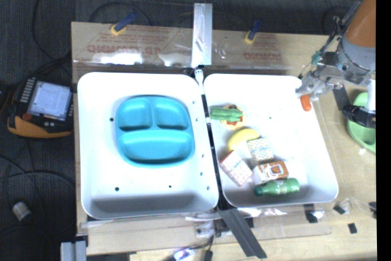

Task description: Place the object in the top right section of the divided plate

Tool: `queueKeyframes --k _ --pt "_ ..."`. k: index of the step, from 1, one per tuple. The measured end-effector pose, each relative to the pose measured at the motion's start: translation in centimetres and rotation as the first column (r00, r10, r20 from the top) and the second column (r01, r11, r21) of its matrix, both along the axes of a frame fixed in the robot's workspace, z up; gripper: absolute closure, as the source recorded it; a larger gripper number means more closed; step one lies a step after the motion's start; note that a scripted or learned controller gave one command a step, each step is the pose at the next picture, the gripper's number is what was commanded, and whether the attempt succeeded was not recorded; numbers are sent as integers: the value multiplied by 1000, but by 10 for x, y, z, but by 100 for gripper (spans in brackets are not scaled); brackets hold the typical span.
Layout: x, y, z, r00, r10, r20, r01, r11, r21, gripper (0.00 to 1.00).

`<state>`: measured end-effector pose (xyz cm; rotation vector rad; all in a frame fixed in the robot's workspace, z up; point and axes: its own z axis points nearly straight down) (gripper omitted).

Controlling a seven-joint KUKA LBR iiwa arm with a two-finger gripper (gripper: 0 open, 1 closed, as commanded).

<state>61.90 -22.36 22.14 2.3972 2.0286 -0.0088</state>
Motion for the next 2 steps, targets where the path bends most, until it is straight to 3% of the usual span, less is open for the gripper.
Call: queueKeyframes --k 1,2 --pt "0 0 0 1000 0 0 0 1000 0 0" --pt "12 12 -4 951 -309 0 309 951 2 0"
